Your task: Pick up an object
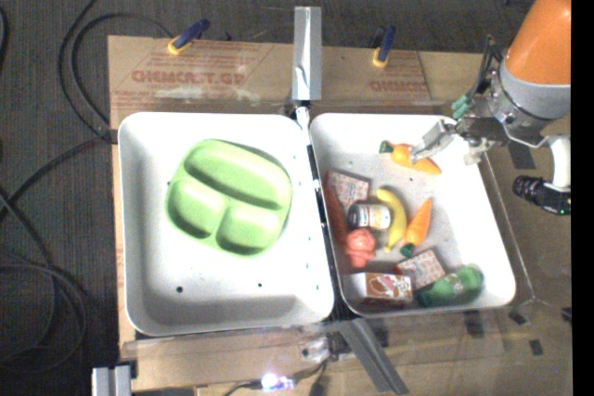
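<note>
Your gripper (436, 142) hangs over the right bin (497, 227) at its upper right, fingers apparently spread and empty, with the small carrot (408, 157) just left of and below them, long axis running left-right.

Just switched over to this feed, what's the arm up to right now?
The gripper sits over the upper right part of the right bin, right by a small orange and yellow toy; whether it has hold of it is unclear. The other items lie lower in that bin: a banana, a carrot, a can and a green piece. The left bin holds a green sectioned tray.
</note>
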Robot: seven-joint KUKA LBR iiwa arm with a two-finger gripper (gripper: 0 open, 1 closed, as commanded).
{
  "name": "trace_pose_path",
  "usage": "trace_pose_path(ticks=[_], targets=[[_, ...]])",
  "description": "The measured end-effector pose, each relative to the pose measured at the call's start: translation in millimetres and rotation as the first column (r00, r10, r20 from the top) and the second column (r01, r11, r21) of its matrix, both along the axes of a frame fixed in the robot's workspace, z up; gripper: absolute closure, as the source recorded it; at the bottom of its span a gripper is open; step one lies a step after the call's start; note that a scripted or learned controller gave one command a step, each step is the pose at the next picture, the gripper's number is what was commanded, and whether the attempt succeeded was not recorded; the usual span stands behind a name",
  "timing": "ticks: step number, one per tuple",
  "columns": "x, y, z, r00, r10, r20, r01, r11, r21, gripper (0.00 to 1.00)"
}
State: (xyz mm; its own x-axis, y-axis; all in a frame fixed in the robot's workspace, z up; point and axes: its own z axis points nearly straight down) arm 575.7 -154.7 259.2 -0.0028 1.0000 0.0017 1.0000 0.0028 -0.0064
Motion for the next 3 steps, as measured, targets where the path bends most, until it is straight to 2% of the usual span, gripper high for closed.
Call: trace_pose_path(ticks=[1, 2, 3], targets=[[19.2, -21.3, -110.4, 0.986, 0.166, 0.000, -0.166, 0.986, 0.001, 0.00], [38.1, 13.9, -142.2, 0.925, 0.381, 0.001, -0.381, 0.925, 0.001, 0.00], [30.6, -43.4, -169.0, 0.971, 0.238, 0.005, -0.238, 0.971, 0.001, 0.00]])
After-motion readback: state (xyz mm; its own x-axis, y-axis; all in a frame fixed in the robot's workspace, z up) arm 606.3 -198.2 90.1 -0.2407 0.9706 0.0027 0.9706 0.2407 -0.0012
